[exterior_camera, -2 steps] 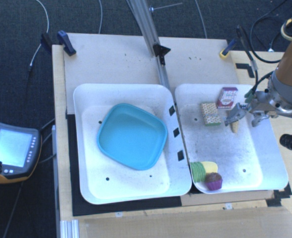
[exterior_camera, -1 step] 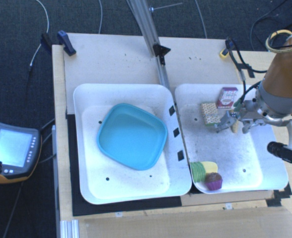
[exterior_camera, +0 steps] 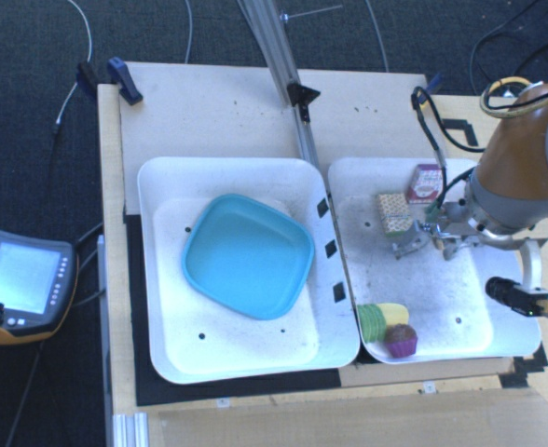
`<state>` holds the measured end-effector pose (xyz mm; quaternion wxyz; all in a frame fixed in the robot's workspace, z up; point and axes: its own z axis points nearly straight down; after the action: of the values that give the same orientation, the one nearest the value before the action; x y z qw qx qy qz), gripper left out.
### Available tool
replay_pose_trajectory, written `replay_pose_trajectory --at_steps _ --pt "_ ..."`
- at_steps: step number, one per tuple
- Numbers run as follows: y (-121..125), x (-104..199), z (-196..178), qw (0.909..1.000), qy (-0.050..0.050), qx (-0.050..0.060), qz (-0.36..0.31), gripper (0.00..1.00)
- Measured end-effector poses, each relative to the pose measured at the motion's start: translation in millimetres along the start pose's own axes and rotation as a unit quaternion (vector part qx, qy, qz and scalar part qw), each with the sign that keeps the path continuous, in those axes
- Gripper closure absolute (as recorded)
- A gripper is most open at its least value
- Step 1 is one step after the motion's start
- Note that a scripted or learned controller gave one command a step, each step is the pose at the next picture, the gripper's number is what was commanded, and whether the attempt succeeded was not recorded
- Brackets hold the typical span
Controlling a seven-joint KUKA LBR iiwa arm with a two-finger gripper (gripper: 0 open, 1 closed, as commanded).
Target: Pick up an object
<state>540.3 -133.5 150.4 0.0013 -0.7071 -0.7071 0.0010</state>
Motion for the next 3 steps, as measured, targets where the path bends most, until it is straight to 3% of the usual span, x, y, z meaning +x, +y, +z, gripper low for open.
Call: replay_pose_trajectory --at_steps 1,2,3 --pt "-1 0 52 1.0 0.0 0.001 0.0 0.0" --pt "1 0 39 1.0 0.0 -0.002 0.0 1.0" --pt "-3 -1 -4 1.0 -0.001 -0.004 0.0 1.0"
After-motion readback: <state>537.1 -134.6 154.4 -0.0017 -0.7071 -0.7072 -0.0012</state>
